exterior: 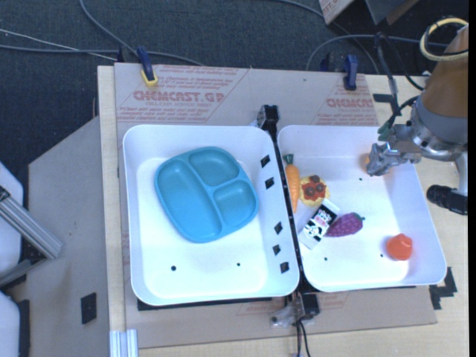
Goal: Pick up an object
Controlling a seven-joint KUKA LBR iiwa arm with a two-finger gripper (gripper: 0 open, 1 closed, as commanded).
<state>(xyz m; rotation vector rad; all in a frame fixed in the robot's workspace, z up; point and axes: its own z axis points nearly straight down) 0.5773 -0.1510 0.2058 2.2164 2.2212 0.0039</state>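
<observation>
Nothing had been picked up at this moment, as far as the camera view showed. The gripper (377, 160) hung over the upper right part of the right bin (420, 207), and no object was between its fingers or under them. Whether the claw was spread or clenched could not be told, because it was small and partly in shadow. So the whole task seemed to be left: to choose one object, to go down to it, to close on it and to lift it.

The right bin held all the small objects. An orange carrot (293, 185) lay along the left wall of this bin, near the divider. Just beside it, to the right, was a small yellow and red toy (313, 190). Below that lay a black and white packet (318, 223), and a purple toy (346, 224) was touching its right side. An orange-red toy (400, 247) sat alone in the lower right corner, well apart from the others. All of them were some way from the gripper, toward the lower left of it.

The left bin (149, 259) held a blue divided plate (206, 193) in its upper middle part. The three compartments of the plate had nothing in them.
</observation>
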